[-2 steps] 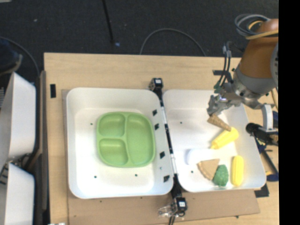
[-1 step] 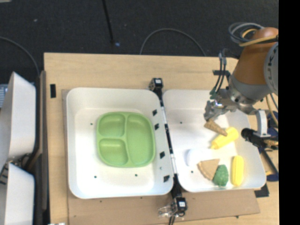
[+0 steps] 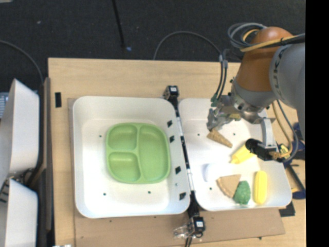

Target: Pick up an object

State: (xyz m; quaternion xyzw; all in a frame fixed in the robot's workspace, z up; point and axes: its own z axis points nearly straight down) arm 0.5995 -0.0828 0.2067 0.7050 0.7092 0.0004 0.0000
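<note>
We judged this as the reach-and-descend step, with nothing lifted yet. The gripper [image 3: 216, 121] sat low over the right bin [image 3: 198, 115], near its upper left part, and the tan wedge [image 3: 220, 138] lay just below and beside it, so that looked like the likely target. We could not tell how the gripper was set or whether it had hold of anything; it was dark and blurred against the bin floor, and nothing showed clearly in its grasp. The next move, as we read it, called for centring over the wedge, dropping onto it, closing and lifting straight up; the wedge lay flat and thin, so a slip seemed possible. The arm [image 3: 267, 71] came in from the right, orange band over the far edge of the bin, wrist pointing down and leftward. Other pickable things lay lower in the same bin: a yellow block [image 3: 241, 156], a yellow banana-like piece [image 3: 260, 187], a green lump [image 3: 242, 193] and a second tan wedge [image 3: 227, 183]. The left bin [image 3: 82, 112] held a green tray [image 3: 138, 153].
</note>
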